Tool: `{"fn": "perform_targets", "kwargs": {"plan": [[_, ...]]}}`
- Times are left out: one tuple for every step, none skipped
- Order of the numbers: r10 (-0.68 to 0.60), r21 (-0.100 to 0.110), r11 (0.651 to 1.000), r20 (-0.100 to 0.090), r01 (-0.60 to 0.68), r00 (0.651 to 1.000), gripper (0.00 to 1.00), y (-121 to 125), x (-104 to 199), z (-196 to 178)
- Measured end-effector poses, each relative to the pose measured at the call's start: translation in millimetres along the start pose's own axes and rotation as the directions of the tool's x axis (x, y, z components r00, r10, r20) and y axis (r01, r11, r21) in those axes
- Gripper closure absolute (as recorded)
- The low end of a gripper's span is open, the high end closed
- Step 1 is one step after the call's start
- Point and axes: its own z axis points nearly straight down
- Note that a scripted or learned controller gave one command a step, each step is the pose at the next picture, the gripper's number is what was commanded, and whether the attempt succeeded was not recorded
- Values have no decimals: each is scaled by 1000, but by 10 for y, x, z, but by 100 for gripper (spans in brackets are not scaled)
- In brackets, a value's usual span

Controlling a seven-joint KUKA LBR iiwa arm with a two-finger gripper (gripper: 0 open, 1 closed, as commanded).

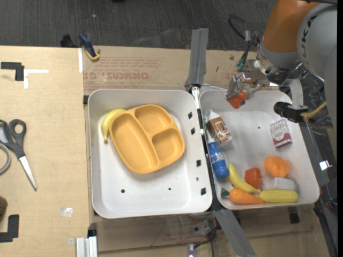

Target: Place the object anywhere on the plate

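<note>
A yellow-orange divided plate [147, 138] lies in the left bin [144, 197], tilted toward the bin's upper left. My gripper [239, 92] hangs over the far left corner of the right bin [252, 119]. Its fingers are shut on a small red-orange object [238, 99] that sticks out below the fingertips, lifted off the bin floor. The plate is well to the left of the gripper, across the wall between the two bins.
A yellow banana [109, 123] lies against the plate's left rim. The right bin holds a brown carton [220, 130], a blue bottle [217, 160], a pink carton [280, 133], an orange [276, 166], a carrot [246, 197] and corn [278, 196]. Scissors [20, 151] lie on the bench at left.
</note>
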Motion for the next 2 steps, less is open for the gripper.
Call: {"fn": "perform_targets", "kwargs": {"plan": [[-14, 1, 1000, -1, 14, 1000, 100, -492, 540, 155], [-90, 2, 996, -1, 90, 996, 100, -442, 1250, 257]]}}
